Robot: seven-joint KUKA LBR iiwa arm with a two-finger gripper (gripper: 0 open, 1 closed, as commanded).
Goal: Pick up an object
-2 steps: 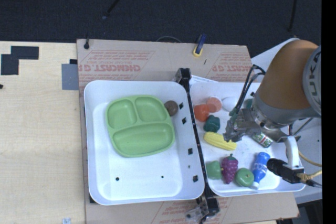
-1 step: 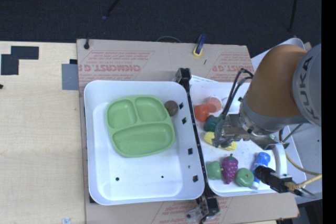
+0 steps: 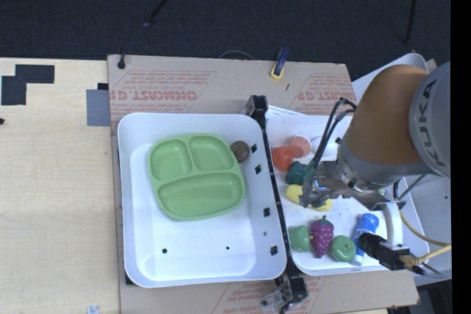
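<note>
- Nearest the camera stands the arm [image 3: 397,125], grey with an orange band, reaching in from the right above the right bin.
- Left bin [image 3: 140,246]: shallow, white, resting on a cardboard sheet [image 3: 176,88] that lies on the wooden bench [image 3: 51,195].
- Green divided plate [image 3: 196,176]: lies flat in the upper half of the left bin, three compartments facing up.
- Small brown round object [image 3: 240,151]: sits in the left bin, just beside the plate's upper right corner and near the divider between the bins.
- Right bin [image 3: 324,266]: holds the loose toy items, grouped toward its left and lower parts.
- Orange-red item [image 3: 283,157] and a paler pink item [image 3: 299,145]: upper left of the right bin, touching each other.
- Dark green item [image 3: 296,173]: just below the orange-red one.
- Yellow item [image 3: 294,194]: below the dark green item, directly beside the gripper.
- Gripper [image 3: 316,195]: lowered over the yellow item; finger spacing cannot be determined, and no object is visibly held.
- Green item [image 3: 299,237], purple grape bunch [image 3: 321,235], green apple [image 3: 342,248]: in a row along the lower edge of the right bin.
- Blue item [image 3: 367,223]: near the apple, on its right.
</note>
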